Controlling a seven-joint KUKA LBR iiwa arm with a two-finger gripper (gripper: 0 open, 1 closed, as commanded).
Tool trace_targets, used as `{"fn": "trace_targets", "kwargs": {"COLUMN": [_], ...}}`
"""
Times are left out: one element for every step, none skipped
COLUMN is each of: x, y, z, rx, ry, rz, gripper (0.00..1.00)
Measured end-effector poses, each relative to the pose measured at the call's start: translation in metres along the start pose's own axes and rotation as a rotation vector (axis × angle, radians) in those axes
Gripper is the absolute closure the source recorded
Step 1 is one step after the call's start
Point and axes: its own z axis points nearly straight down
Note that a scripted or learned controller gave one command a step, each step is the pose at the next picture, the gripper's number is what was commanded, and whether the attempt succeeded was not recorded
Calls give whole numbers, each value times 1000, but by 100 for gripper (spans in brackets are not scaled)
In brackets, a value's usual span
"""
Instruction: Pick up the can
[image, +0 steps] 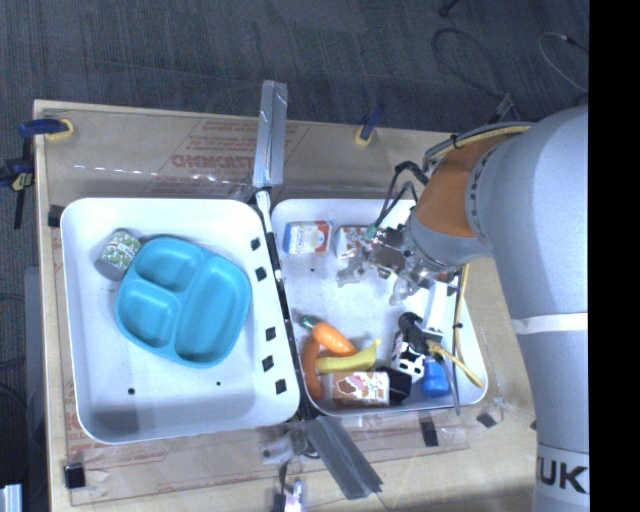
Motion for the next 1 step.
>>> {"fn": "trace_targets", "kwargs": {"x": [0], "y": [0], "z": [0], "rx": [0], "ry": [0], "rz": [0], "gripper": [0]}}
